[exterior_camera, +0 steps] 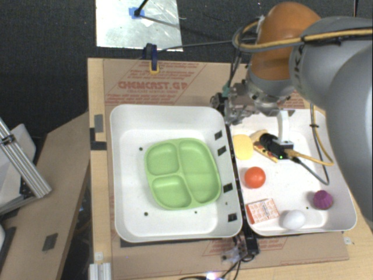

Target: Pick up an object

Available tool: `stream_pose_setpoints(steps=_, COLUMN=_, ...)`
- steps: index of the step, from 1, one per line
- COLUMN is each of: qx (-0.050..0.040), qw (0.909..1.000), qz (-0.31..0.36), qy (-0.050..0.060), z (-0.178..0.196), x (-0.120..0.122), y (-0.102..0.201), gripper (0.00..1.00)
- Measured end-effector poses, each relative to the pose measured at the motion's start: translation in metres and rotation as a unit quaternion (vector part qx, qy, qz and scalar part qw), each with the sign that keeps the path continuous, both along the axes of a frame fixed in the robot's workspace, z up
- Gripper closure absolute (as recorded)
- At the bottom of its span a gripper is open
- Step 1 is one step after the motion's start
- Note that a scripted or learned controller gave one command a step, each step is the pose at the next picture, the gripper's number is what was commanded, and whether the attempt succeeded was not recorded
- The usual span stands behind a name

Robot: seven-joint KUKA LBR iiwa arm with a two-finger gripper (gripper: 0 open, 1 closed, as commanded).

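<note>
Far to the view's left of the pincer, a ribbed metal rail (23,162) slants off the edge of the tabletop (157,86). The tabletop is covered by a flat brown sheet with red lettering.

Nearer the pincer on that side, the left bin (125,156) is shallow, white and smooth, with rounded corners. A plate (180,174) lies flat in it, below and left of the pincer. It is pale green, matte plastic, a rounded rectangle split into three compartments.

The pincer (233,112) hangs over the far left corner of the right bin (291,185), close to the wall the two bins share. It sits at the end of the grey arm (338,69), under the arm's glossy orange band. Whether the pincer is wide or narrow cannot be told.

The things that could be picked all lie in the right bin, below and to the right of the pincer.
- A yellow lump (243,147), soft-edged and oval, is the nearest, just below the pincer by the shared wall.
- An orange ball (254,177), smooth and shiny, lies just past the lump.
- A packet (262,210), flat and rectangular with red and white print, sits farther down near the bin's front wall.
- A white egg (293,219), smooth and rounded, lies just right of the packet.
- A purple ball (322,199), dull and slightly rough, is the farthest from the pincer, near the right wall.
</note>
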State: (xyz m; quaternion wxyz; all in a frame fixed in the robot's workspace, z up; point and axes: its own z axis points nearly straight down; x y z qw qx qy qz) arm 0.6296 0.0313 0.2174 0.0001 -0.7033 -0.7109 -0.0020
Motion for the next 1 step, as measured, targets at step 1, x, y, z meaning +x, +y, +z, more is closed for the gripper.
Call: stream_pose_setpoints(steps=1, qx=-0.0001, qw=1.0000, qz=0.000, qy=0.000, z=0.0115, x=-0.0081, y=0.0588, gripper=1.00)
